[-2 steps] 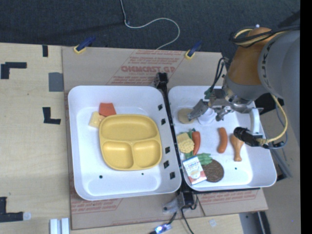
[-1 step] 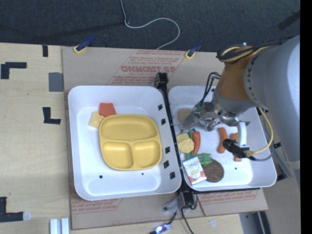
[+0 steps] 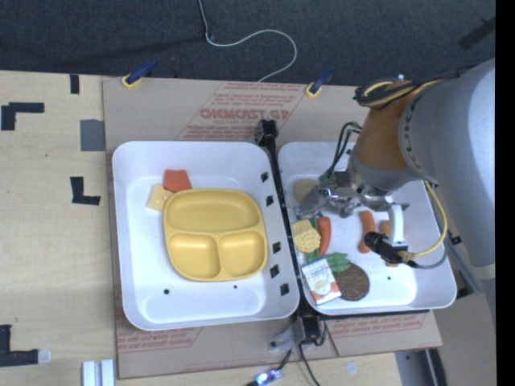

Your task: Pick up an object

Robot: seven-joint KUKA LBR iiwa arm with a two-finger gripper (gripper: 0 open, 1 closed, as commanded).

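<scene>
Left bin (image 3: 137,240), white and shallow: we log a yellow three-compartment plate (image 3: 216,233), smooth plastic, with a flat orange piece (image 3: 177,179) and a pale yellow block (image 3: 156,198) at its upper-left edge.

Right bin (image 3: 418,284): toy foods crowd its left side. We list a ridged yellow corn piece (image 3: 305,236), an orange carrot (image 3: 324,232), a green leaf (image 3: 338,259), a printed carton (image 3: 319,280), a brown round patty (image 3: 352,282) and a small orange sausage (image 3: 367,220).

The gripper (image 3: 322,202) sits low over the corn piece; we cannot tell its state.
</scene>
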